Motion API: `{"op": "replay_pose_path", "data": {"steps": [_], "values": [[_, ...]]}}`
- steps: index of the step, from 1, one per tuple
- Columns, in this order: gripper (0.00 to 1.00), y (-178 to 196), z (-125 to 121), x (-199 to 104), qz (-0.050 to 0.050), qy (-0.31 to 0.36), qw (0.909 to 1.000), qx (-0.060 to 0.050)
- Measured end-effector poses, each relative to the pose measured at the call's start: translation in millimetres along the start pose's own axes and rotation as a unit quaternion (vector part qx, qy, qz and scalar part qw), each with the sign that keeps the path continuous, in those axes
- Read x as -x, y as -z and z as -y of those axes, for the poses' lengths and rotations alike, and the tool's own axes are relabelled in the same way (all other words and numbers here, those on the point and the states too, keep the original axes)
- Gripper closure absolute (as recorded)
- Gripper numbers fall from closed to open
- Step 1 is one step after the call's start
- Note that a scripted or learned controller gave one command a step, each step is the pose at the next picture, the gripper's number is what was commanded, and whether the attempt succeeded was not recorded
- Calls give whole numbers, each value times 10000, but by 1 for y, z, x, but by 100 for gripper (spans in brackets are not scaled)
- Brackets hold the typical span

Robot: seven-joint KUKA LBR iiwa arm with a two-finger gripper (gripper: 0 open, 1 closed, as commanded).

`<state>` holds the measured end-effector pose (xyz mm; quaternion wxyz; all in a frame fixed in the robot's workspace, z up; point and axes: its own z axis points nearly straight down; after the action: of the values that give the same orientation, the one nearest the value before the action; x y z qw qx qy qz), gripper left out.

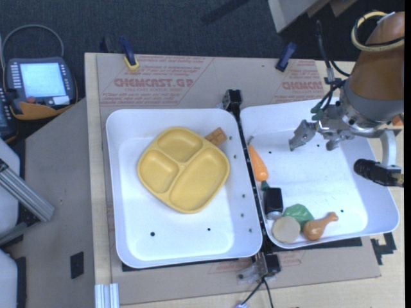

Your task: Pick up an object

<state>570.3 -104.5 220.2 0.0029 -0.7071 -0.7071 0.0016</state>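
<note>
Two shallow white bins sit side by side on the desk (192, 88), touching along their inner walls. In the left bin (122, 191) a yellow three-compartment plate (183, 169) lies flat, and a small brown block (216, 136) rests against the plate's far right rim.

Every other loose thing lies in the right bin (334, 185), crowded toward its left wall and near edge. A toy carrot (258, 163) lies beside the left wall, pointing up and down the view. Just below it stands a small black box (273, 200). Near the front edge are a green piece (300, 212), a cream round piece (286, 230) touching it on its lower left, and a toy chicken drumstick (319, 225) on its right with the bone end aimed up and right.

The arm (379, 63) reaches in from the right over the far part of the right bin. Its jaws stand spread apart with nothing between them, over bare bin floor. One of the grey fingers (298, 138) points toward the carrot, yet stays well apart from it and from the cluster at the front edge. Whether the fingertips touch the floor cannot be told.

A teach pendant (42, 82) lies off the desk at the left.
</note>
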Motion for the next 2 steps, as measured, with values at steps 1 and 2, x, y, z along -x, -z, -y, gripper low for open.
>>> {"op": "replay_pose_path", "data": {"steps": [1, 2], "values": [[0, -64, -1, 2, 0, -4, 10000, -13], [0, -107, 0, 3, 1, -4, 10000, 0]]}}
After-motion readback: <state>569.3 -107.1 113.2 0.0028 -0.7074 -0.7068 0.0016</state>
